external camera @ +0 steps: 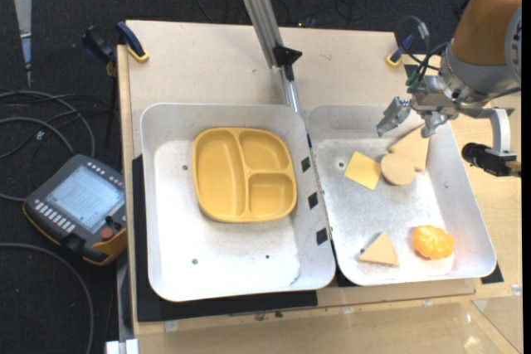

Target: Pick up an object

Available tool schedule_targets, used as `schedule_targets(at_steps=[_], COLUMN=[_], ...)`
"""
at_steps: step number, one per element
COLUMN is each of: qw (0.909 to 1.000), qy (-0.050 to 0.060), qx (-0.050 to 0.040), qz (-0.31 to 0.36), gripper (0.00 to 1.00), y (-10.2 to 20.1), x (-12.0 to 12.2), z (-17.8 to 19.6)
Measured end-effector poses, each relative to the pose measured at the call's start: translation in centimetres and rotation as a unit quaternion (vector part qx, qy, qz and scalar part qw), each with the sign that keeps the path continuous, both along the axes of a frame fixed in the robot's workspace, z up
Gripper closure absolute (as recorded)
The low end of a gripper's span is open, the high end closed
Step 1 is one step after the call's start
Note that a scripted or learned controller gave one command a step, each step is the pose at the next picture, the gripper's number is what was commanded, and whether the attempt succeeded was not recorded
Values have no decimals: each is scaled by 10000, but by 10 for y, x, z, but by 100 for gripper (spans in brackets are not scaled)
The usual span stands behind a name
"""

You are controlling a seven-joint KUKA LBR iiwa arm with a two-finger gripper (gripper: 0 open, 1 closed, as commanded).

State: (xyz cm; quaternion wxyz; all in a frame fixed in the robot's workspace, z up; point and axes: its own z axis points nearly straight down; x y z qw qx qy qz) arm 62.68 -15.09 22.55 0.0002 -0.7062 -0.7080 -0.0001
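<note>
My gripper [412, 122] hangs over the far part of the right bin [465, 203], its two grey fingers spread apart with nothing between them. Just below it lies a tan, mallet-shaped wooden piece [403, 163]. To the left of that piece sits a flat yellow square block [363, 170]. Nearer the front edge rest a tan wedge [380, 250] and an orange, tangerine-like fruit [432, 242].
The left bin [166, 203] holds a yellow divided plate [245, 174]. A slanted metal rod [261, 4] runs down to the gap between the bins. Clamps sit at the bench's far corners. A teach pendant [79, 207] lies on the floor at left.
</note>
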Motion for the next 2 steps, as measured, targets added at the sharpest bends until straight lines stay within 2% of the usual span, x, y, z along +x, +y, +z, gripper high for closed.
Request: schedule_targets(at_steps=[1, 2], qw=[10000, 10000], qy=[2, 31], qx=[-4, 1], qz=[4, -9], gripper=[0, 0], y=[0, 1], x=[0, 0], z=[0, -64])
